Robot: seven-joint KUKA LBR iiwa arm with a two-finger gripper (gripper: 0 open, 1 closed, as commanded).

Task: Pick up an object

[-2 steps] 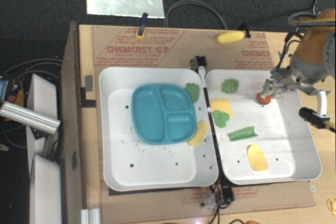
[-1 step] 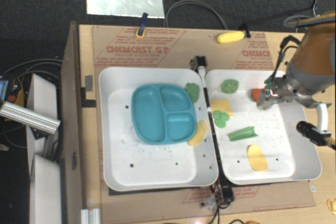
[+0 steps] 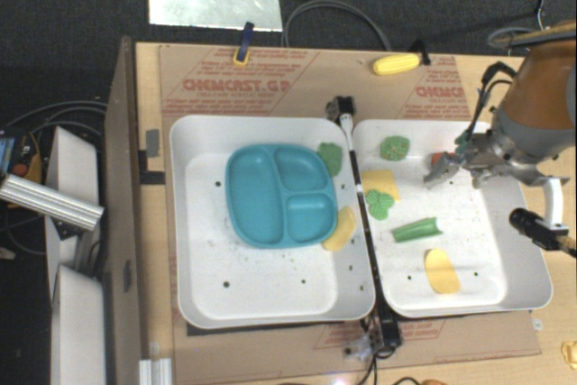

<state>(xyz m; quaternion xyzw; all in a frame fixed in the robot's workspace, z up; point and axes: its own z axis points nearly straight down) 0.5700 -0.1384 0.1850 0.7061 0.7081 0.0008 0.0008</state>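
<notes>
- Yellow piece [image 3: 442, 271] lies nearest, low in the right bin [image 3: 527, 284].
- Green stick [image 3: 416, 230] lies just above it.
- Tool [image 3: 446, 167] hovers over the right bin's upper part; whether wide or narrow, I cannot tell.
- Blue tray [image 3: 275, 196] sits in the left bin [image 3: 203, 284].

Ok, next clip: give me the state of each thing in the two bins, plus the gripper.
Blue divided plate: flat in left bin, compartments bare.
Yellow piece: against plate's right edge.
Green round piece: lying in right bin, far end.
Green long piece: lying in right bin.
Yellow oval piece: lying in right bin, near end.
Gripper: over right bin, nothing visibly held.
</notes>
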